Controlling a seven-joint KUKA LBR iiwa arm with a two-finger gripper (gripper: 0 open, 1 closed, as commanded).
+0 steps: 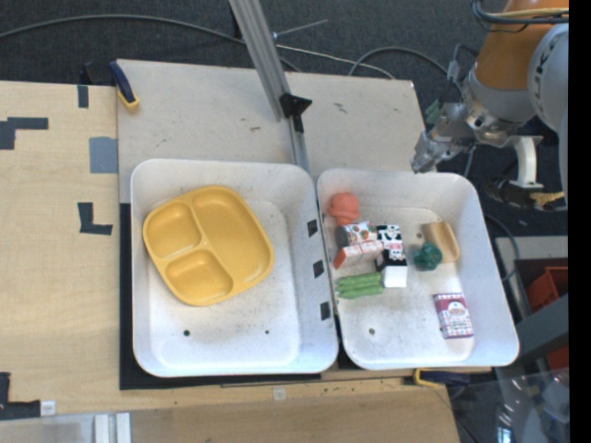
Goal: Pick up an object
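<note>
Gripper [427,155] poised just past the right bin's [480,206] far rim, above the orange ball [344,207]; jaw state impossible to tell.

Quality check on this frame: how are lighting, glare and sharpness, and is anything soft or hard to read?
Camera view: even, diffuse light with faint shadows; no strong glare on the yellow tray or the right bin. The whole image is coarse: the small packets blur together, the gripper is a soft grey mass, and the frame's lower right is smeared.
</note>
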